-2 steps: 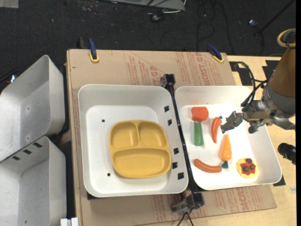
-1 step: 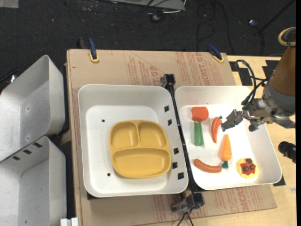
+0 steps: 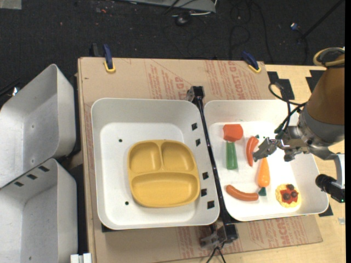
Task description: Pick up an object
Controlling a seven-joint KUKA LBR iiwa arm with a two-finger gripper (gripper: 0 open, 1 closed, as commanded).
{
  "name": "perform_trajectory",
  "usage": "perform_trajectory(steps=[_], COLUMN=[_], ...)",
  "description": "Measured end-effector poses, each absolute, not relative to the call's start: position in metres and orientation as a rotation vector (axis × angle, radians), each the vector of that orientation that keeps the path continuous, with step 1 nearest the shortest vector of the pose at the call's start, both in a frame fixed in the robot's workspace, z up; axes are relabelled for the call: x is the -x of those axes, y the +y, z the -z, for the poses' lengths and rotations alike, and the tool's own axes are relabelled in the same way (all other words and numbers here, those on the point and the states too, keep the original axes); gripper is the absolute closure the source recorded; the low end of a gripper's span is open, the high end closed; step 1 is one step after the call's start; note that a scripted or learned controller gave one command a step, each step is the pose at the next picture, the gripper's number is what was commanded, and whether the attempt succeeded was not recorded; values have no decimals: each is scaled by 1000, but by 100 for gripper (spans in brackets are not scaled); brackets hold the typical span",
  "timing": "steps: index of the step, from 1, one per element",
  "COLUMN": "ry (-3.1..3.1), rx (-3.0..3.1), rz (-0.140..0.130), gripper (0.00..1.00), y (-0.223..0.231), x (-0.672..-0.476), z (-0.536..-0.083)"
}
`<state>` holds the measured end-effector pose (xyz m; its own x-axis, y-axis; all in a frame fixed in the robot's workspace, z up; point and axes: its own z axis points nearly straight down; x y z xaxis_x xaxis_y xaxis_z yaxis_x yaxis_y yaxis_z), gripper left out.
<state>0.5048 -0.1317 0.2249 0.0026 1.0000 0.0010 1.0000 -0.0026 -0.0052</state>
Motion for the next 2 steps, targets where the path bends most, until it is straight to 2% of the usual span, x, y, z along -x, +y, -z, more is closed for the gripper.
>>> perform_trajectory(steps=[2], ry=[-2226], rx=[2236], rz=[2], gripper=[0], y=[-140], x=[-501], z=[-104])
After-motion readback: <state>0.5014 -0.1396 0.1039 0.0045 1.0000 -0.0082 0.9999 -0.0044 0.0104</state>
